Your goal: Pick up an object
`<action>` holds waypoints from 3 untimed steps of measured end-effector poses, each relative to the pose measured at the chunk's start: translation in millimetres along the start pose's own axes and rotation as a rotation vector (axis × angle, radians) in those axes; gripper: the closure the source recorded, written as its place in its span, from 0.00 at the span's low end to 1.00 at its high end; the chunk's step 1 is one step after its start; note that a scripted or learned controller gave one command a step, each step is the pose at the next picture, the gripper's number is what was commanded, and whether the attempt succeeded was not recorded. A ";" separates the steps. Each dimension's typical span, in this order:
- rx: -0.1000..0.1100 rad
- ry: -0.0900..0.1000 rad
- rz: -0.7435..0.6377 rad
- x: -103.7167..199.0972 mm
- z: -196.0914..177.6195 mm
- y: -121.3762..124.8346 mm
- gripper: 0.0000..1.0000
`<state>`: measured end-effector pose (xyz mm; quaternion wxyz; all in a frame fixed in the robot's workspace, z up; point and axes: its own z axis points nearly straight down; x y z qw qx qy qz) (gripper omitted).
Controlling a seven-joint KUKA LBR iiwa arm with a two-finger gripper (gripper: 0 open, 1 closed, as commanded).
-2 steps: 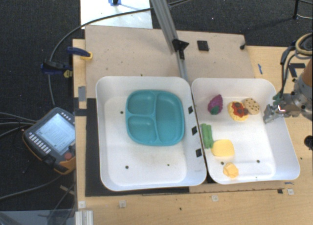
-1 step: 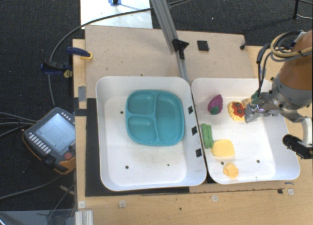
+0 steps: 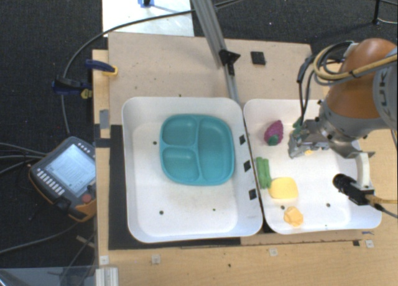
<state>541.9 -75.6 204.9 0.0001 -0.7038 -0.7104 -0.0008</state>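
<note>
In the right bin (image 3: 311, 107) lie a purple lump (image 3: 273, 132) near the back left, a green block (image 3: 263, 171) along the left wall, a yellow block (image 3: 283, 188) in front of it, and a small orange piece (image 3: 293, 217) near the front. My gripper (image 3: 301, 147) hangs over the middle of this bin, just right of the purple lump and apart from it. Nothing shows between its fingers.
The left bin (image 3: 143, 210) holds a teal divided tray (image 3: 198, 149). A metal pole (image 3: 211, 27) slants over the bench behind the bins. A teach pendant (image 3: 65, 176) sits off the bench to the left.
</note>
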 end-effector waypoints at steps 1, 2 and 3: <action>-0.001 0.001 -0.001 43.6 -6.6 1.5 1.00; -0.001 0.002 -0.002 100.3 -14.4 -6.1 1.00; -0.001 0.001 -0.002 158.7 -26.1 -2.4 1.00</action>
